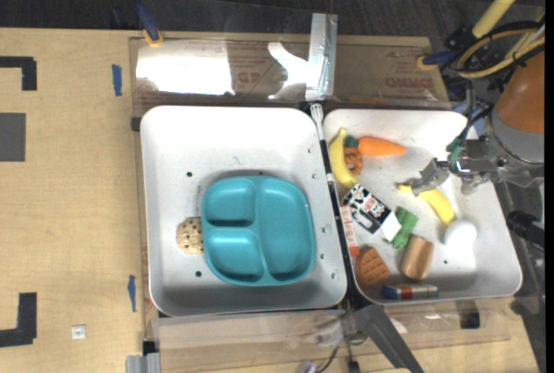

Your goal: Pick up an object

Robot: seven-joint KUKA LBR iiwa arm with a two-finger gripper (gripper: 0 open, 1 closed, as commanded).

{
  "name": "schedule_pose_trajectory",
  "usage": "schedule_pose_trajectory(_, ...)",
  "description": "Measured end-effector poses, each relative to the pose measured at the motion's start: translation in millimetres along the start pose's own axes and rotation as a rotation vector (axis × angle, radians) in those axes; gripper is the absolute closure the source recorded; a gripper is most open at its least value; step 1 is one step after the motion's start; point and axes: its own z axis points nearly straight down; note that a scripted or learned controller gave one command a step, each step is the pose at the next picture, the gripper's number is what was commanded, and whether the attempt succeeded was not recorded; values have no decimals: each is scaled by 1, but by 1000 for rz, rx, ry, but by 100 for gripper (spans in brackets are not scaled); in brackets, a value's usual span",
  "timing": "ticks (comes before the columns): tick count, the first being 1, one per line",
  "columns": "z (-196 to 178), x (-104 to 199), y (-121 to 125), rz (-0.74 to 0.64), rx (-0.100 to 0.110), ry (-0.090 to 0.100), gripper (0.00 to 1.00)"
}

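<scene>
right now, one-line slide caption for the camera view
KUKA arm's pincer hovers over the toy-filled right bin near a carrot, while the left bin holds a teal tray and a cookie.

Red printing on cardboard panel (251, 73) behind bins, up-left of gripper (430, 179): glare-washed, illegible. Second red print on cardboard strip (407, 81) above-left of gripper: too blurred to read. Black-and-white packet (367, 209) down-left of gripper: patterned face, lettering too small to make out. No readable text, brand or number anywhere.
</scene>
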Motion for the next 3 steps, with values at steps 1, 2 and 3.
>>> schedule_pose_trajectory(1,109,-31,21,152,-5,-2,0)
schedule_pose_trajectory(2,100,-30,21,152,-5,-1,100)
schedule_pose_trajectory(3,-9,9,47,72,-12,-1,100)
